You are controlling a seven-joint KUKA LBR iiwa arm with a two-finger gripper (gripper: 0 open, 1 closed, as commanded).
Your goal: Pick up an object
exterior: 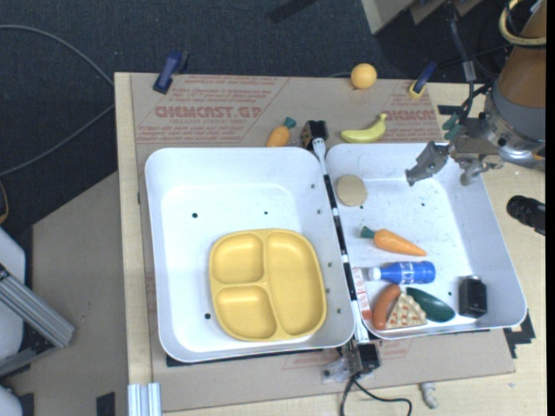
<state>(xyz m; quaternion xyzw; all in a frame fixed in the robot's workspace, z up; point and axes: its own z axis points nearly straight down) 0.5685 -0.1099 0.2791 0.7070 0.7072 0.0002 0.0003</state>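
My gripper [447, 169] hovers over the far right part of the right bin [486, 224], open, with nothing between its fingers. Below it in that bin lie a tan round bun [351, 190] at the far left, an orange carrot [395, 242] in the middle, and a blue bottle [406, 273] nearer the front. At the front edge sit a pizza slice [403, 313], a sausage [383, 302], a dark green piece [432, 305] and a black block [473, 295]. The gripper is apart from all of them.
The left bin [173, 198] holds a yellow divided plate [264, 282]. Behind the bins on the board lie a banana [364, 131], an orange ball [364, 76], a small carrot [279, 134] and two blue clamps [169, 72].
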